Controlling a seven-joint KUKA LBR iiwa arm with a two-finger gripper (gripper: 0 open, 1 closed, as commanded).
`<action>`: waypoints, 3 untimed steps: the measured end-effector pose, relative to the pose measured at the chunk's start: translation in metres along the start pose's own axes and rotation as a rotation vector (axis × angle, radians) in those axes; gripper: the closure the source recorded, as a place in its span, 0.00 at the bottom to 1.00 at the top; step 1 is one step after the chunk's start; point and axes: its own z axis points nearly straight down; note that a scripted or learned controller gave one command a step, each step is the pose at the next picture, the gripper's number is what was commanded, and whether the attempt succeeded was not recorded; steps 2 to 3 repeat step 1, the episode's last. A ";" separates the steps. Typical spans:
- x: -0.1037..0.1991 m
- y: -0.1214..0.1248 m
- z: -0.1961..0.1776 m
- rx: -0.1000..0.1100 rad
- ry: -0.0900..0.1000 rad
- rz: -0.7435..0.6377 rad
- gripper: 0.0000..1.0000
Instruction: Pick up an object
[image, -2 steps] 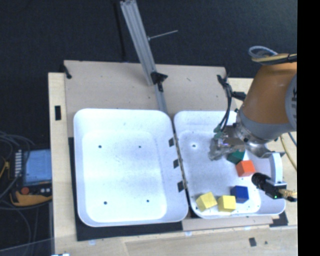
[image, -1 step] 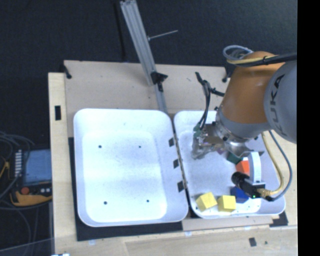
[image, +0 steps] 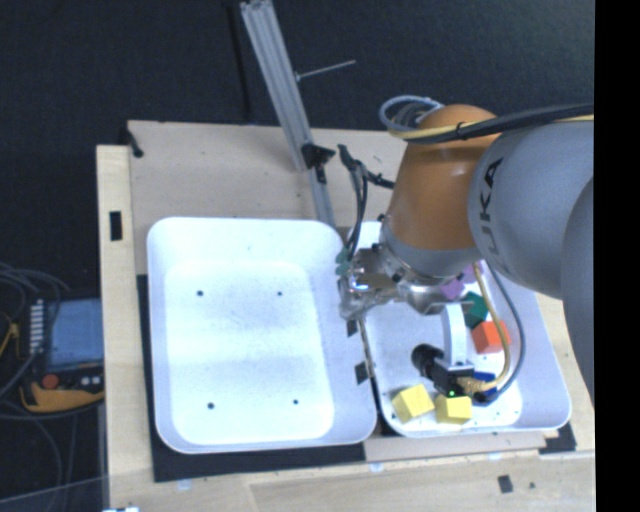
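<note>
Hanging over the right bin (image: 545, 400), the grey arm (image: 520, 200) is covering much of that bin's far half. The gripper (image: 458, 382) is sitting low at the near end. Its opening is hidden under wrist hardware, so I cannot tell wide or narrow, and nothing is showing as held.

The likeliest target is lying at the near edge: a yellow block (image: 412, 403), with a second yellow block (image: 452, 410) just beside it, this one carrying a green spot. I cannot tell if the two are touching. An orange block (image: 487, 337), a green piece (image: 472, 312) and a purple piece (image: 455, 290) are crowding further back on the right, partly under the arm.

Doing this well probably means picking one yellow block, squaring up to its flat sides, dropping straight down and staying off the bin wall and the neighbour.

The blocks are looking matte, chunky and sharp-edged, likely easy to pinch. Both bins are looking like smooth white plastic, shallow with rounded corners. The left bin (image: 165, 250) is showing a few dark dots on its floor. The bench (image: 200, 160) is looking like pale board.
</note>
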 end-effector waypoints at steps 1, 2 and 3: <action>0.047 -0.009 0.023 0.000 0.000 0.001 1.00; 0.047 -0.009 0.023 0.000 0.000 0.001 1.00; 0.047 -0.009 0.023 0.000 0.000 0.001 1.00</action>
